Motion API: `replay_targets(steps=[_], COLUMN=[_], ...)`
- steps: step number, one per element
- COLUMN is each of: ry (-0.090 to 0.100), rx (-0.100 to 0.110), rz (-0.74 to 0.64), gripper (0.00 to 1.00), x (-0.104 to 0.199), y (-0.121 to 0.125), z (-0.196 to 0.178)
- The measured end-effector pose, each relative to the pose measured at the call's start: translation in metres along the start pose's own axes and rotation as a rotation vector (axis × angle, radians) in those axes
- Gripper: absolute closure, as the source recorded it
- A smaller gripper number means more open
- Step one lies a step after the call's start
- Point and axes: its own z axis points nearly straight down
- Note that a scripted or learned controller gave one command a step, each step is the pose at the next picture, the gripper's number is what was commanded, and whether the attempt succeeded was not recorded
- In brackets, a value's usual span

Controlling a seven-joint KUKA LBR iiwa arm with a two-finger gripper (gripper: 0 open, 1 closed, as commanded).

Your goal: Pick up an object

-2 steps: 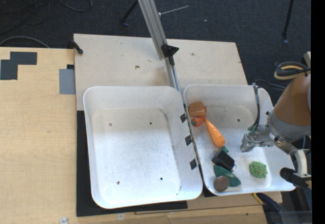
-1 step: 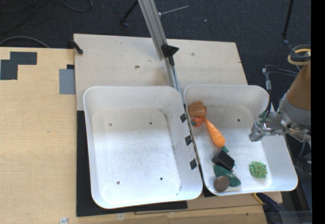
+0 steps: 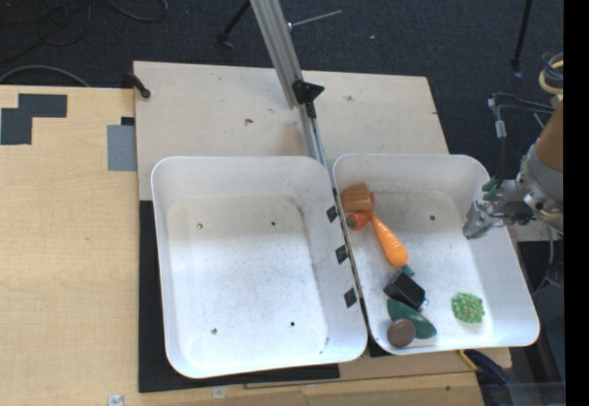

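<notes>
Two white bins are being viewed from above; the left bin [image 3: 244,266] and the right bin [image 3: 442,176] are sitting side by side, touching along a shared edge. The gripper [image 3: 479,220] is being held at the right bin's right rim, with nothing seen between it and any object; whether it is released or clenched cannot be told. The objects are all lying in the right bin, mostly along its left side: a brown wooden block [image 3: 358,203] near the divider, an orange carrot [image 3: 390,245] just below and touching it, a black block [image 3: 405,290] lower down, a teal piece [image 3: 416,322] beneath that, and a round brown piece [image 3: 401,333] by the front rim. A green bumpy ball [image 3: 467,307] is lying apart, nearer the bin's right front corner. All are well apart from the gripper.
</notes>
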Motion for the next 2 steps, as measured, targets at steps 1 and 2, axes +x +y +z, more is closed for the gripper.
replay_targets(steps=[1,2], ry=[0.001,0.004], rx=[0.003,0.006], rz=[0.001,-0.003], gripper=[1.0,1.0], x=[-0.001,0.047], y=[0.0,0.011], z=[-0.031,-0.018])
